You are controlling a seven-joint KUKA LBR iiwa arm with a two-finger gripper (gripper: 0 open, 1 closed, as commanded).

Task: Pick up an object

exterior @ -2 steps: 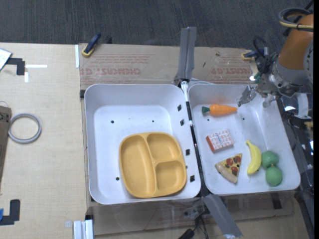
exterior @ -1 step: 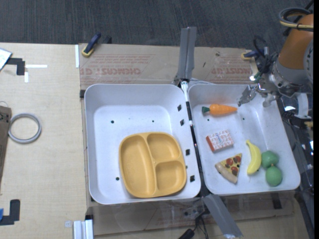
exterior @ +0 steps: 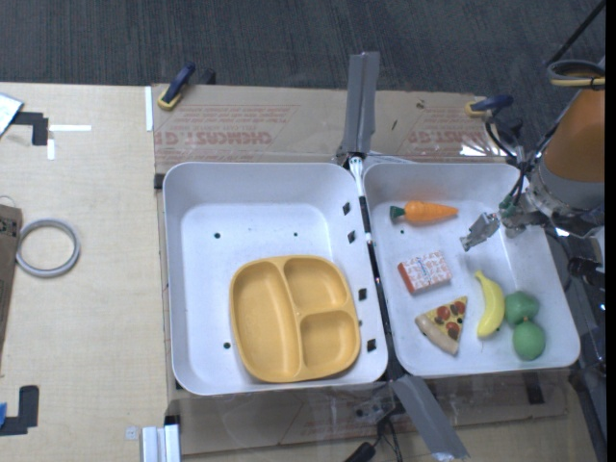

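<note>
The right bin (exterior: 558, 258) holds an orange toy carrot (exterior: 428, 213) at its back, a red and white block (exterior: 424, 271) in the middle, a pizza slice (exterior: 445, 322) at the front, a yellow banana (exterior: 490, 303) and two green round fruits (exterior: 521, 308) (exterior: 528, 341) at the front right. My gripper (exterior: 481, 229) hangs over the right bin, to the right of the carrot and behind the banana, with nothing seen in it. The grey arm with its orange band (exterior: 582, 142) comes in from the right edge.
The left bin (exterior: 192, 258) holds a yellow divided plate (exterior: 294, 318). A roll of tape (exterior: 45, 247) lies on the bench at the far left. Blue and yellow clamps (exterior: 176, 85) (exterior: 489, 106) sit on the cardboard behind the bins.
</note>
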